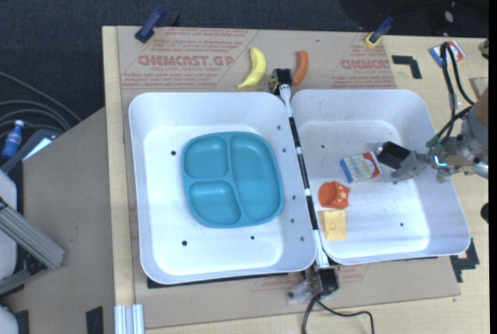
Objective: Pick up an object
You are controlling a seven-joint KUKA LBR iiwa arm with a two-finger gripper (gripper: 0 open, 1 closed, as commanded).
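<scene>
Broadly, left bin (155,247) held a blue divided plate (233,179), lying flat mid-bin. Right bin (404,103) held three small items in its left half. Arm (466,150) entered from the right, cut off by the frame edge. Gripper (396,168) sat low over the right bin's middle, just right of the carton (359,167). Claw state: could not tell, tip too small and blurred; contact with carton likewise unclear. Carton lay flat, long axis running left–right, red end toward the gripper, blue-and-white end toward the left bin. Nearer, a red piece (334,194); nearer again, just beside it, a yellow block (334,224).
</scene>
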